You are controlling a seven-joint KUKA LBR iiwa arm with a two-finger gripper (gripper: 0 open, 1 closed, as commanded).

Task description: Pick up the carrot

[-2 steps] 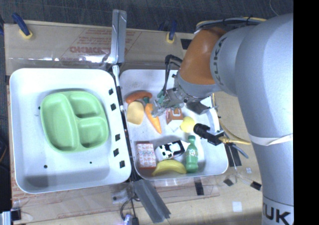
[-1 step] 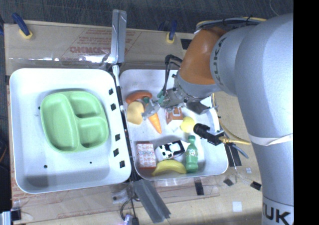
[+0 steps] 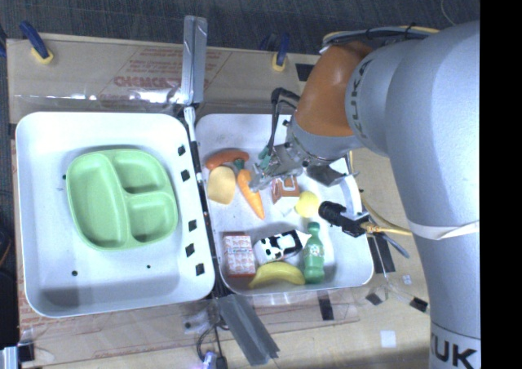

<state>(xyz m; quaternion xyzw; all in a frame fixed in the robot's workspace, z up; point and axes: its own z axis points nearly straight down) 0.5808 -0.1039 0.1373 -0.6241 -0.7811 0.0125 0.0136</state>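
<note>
Cardboard covers the desk (image 3: 98, 65). Claw (image 3: 265, 170) state cannot be told. Just below-left, the carrot (image 3: 250, 193) is judged light, stiff, smooth; its thick end should be gripped.

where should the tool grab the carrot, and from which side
Probably the carrot's thicker upper half, from straight above, fingers across its width. It lies flat, tapering toward the banana, with a yellow fruit close on one flank, so the narrow tip looks easier to lose.
</note>
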